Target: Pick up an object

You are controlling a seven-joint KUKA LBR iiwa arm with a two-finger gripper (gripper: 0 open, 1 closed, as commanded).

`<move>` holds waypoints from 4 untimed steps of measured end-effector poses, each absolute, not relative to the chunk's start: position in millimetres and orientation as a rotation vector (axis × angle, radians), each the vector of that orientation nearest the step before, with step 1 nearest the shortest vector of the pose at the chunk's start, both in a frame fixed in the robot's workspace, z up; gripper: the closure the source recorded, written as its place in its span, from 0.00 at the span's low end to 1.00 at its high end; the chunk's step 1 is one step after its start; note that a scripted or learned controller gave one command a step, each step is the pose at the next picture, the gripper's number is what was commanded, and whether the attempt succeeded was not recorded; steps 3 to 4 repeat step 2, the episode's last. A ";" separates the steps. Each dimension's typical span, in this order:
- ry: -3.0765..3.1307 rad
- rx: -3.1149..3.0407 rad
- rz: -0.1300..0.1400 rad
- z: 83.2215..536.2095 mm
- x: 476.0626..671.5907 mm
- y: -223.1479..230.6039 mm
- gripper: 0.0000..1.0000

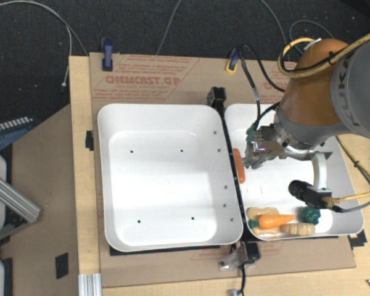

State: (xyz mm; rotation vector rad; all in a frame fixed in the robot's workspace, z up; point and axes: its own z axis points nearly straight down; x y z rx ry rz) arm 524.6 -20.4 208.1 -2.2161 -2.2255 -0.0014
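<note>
My gripper (pixel 253 155) hangs over the left part of the right bin (pixel 339 165), below the orange wrist band. Just left of it a slim orange stick (pixel 239 166) lies along that bin's left wall. At the bin's near edge several small objects sit together: an orange carrot-shaped piece (pixel 275 221), a pale yellow piece (pixel 259 213), a tan piece (pixel 298 229) and a green piece (pixel 310 214). I see nothing held in the gripper.
The left bin (pixel 166 177) lies beside the right one, their walls meeting at a black divider. A black camera unit with a yellow cable (pixel 308 193) hangs from the arm over the right bin. Clamps (pixel 106 54) and cables edge the cardboard base.
</note>
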 end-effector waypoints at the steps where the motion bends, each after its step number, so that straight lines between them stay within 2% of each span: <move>1: -2.227 -2.217 -0.003 224.3 518.8 32.7 1.00; 2: -2.225 -2.216 0.000 217.1 505.0 77.1 1.00; 4: -2.225 -2.216 0.000 217.1 505.0 77.1 1.00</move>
